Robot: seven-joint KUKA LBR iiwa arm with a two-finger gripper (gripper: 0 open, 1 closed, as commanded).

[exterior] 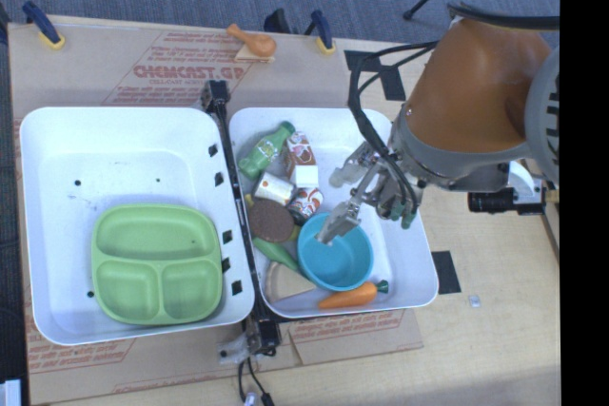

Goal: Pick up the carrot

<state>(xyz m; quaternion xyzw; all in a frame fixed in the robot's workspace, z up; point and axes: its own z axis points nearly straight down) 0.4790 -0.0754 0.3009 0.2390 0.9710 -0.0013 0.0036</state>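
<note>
— While the gripper [341,225] hangs spread and empty over the blue bowl [335,258], where's the carrot [350,297]?
— Against the right bin's [411,254] near wall, just beside the bowl. Approach step; it should shift nearer and descend.

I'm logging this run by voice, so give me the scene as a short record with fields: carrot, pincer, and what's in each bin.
carrot: orange carrot lying at the near edge of the right bin, beside the blue bowl
pincer: pincer over the blue bowl's rim, not on the carrot
left bin: left bin holds a green divided plate
right bin extras: green bottle, can
</note>
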